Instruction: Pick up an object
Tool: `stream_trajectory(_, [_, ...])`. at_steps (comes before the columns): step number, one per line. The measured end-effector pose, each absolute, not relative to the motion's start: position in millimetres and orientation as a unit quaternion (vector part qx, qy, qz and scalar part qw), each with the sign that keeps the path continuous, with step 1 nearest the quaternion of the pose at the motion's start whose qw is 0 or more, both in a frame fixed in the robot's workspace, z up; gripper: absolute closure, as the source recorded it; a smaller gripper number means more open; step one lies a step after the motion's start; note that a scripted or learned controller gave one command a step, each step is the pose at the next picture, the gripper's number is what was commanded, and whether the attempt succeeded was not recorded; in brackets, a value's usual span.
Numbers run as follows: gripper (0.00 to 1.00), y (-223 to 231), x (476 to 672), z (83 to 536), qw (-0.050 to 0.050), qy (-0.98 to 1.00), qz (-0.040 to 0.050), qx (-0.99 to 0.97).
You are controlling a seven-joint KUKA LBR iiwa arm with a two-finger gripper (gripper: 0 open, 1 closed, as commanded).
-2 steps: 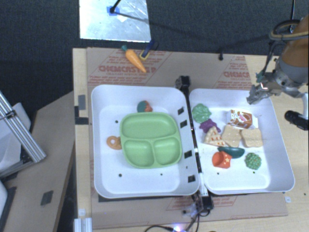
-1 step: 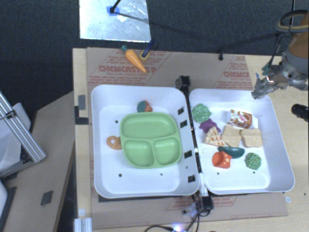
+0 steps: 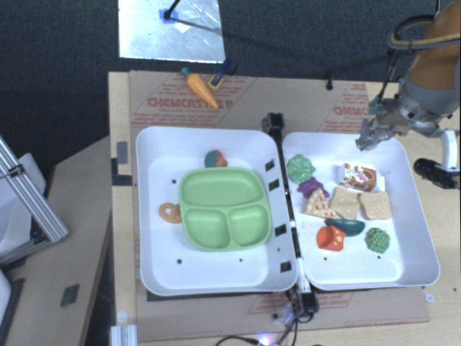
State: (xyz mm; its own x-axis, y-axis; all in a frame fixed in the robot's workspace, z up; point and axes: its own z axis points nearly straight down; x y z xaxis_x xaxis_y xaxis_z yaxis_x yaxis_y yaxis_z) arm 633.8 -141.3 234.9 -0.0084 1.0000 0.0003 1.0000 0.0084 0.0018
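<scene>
White plastic bins sat side by side on your cardboard-lined worktop (image 3: 338,96); the right bin (image 3: 414,225) held toy food, including a boxed snack (image 3: 359,176) just below the gripper (image 3: 367,140). You appeared to be mid-approach, nothing held; whether the jaws were wide or narrow I could not tell. Next you would need to descend squarely over one piece. Dark carpet surrounded the worktop.

A single fixed camera looks down at a slant from above the tan wooden desk (image 3: 86,186), far enough back to take in both shallow white plastic bins, the left one (image 3: 155,265) and the right one (image 3: 410,258), side by side. The grey robot arm with its orange band (image 3: 432,56) enters from the right.
</scene>
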Motion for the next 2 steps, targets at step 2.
stream_trajectory(2, [1.0,-46.5,623.2,237.2,0.0,0.71,0.0007,0.704])
